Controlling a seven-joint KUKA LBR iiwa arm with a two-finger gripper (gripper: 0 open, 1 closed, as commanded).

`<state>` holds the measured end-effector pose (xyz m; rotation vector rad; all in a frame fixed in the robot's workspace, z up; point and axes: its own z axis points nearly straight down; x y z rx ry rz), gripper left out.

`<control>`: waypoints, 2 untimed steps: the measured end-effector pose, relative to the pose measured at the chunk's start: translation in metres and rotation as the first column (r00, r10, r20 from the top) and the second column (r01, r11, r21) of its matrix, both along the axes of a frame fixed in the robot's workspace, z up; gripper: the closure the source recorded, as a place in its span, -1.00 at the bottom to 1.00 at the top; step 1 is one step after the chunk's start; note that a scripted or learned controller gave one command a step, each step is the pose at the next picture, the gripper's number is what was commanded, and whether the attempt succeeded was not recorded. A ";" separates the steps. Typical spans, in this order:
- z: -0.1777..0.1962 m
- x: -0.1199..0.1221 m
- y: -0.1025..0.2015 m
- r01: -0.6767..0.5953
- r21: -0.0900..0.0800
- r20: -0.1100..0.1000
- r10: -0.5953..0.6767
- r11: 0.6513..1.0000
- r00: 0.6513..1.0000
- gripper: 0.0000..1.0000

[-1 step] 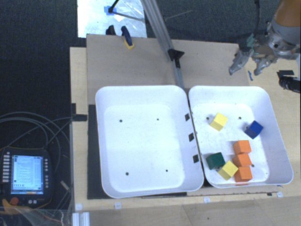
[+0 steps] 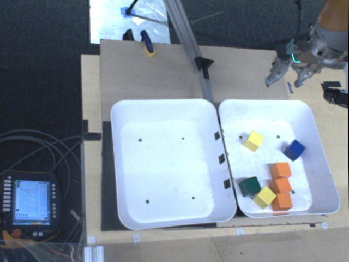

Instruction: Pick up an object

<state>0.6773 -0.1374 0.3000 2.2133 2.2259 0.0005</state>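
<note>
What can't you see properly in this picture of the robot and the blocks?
- Robot arm: cut off by the camera view's top and right edges.
- Orange blocks: crowded together, so whether there are two or three is unclear.
- Handheld screen: its writing is too small to read.
- Green block: its far side is hidden behind itself.

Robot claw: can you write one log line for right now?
claw: open, holding nothing, above right bin's far rim | blocks: seven, all in right bin | pick: not started
</note>
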 end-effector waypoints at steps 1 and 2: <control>-0.049 -0.009 -0.004 0.004 0.001 -0.004 -0.004 1.000 1.000 -1.00; -0.096 -0.001 0.001 0.000 0.001 -0.003 0.000 1.000 1.000 -1.00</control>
